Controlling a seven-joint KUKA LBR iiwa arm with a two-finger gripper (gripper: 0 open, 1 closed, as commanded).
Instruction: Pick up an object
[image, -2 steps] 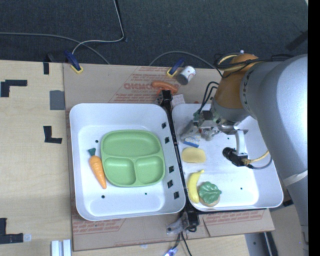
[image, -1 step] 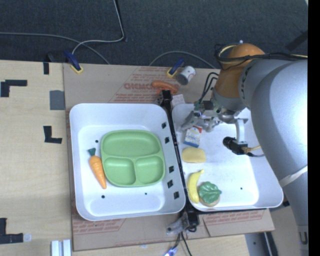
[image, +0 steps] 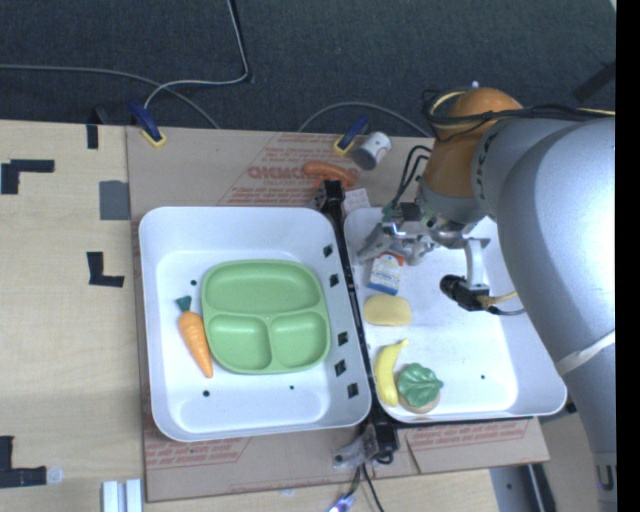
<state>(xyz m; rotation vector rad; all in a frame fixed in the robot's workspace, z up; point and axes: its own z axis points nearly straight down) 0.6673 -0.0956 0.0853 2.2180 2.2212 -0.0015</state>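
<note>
My gripper (image: 393, 240) hangs low over the far left part of the right bin (image: 500, 345), just above a small white and blue carton (image: 385, 273). Whether it touches the carton is unclear. Nearer the front lie a pale yellow lump (image: 388, 311), a banana (image: 386, 372) and a green leafy toy on a tan base (image: 418, 387). The left bin (image: 170, 250) holds a green divided plate (image: 265, 315) and a carrot (image: 195, 342) along the plate's left side.
The divider between the bins (image: 345, 300) runs just left of the gripper. A sausage toy (image: 330, 172) lies on the cardboard behind the bins, near blue clips (image: 352, 137) and a cable. The arm's grey body (image: 560, 220) covers the right bin's right side.
</note>
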